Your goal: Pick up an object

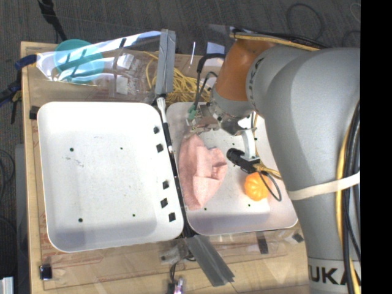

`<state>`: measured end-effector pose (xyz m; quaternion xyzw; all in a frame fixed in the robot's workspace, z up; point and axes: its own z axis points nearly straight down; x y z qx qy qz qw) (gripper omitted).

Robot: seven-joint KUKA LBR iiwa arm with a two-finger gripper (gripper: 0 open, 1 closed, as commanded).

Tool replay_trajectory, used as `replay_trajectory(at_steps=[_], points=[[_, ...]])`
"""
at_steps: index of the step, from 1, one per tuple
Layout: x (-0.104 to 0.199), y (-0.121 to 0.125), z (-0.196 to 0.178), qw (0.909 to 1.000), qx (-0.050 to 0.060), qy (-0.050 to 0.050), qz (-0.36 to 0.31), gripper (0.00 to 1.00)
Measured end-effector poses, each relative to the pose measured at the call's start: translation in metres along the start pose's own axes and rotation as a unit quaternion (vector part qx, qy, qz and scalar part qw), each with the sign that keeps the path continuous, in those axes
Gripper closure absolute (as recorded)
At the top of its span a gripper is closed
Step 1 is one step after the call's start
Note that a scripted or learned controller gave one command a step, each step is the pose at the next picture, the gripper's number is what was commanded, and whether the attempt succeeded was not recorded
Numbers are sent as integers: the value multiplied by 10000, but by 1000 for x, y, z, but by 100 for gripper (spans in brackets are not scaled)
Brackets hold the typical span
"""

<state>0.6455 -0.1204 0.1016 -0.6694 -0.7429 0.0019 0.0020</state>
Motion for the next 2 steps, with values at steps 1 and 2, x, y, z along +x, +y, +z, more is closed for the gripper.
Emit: replay_trajectory(at_steps=[1,2], points=[[77,19,-92,10000,-23,0,-24,100],[10,11,-74,9999,-11,1,128,100]])
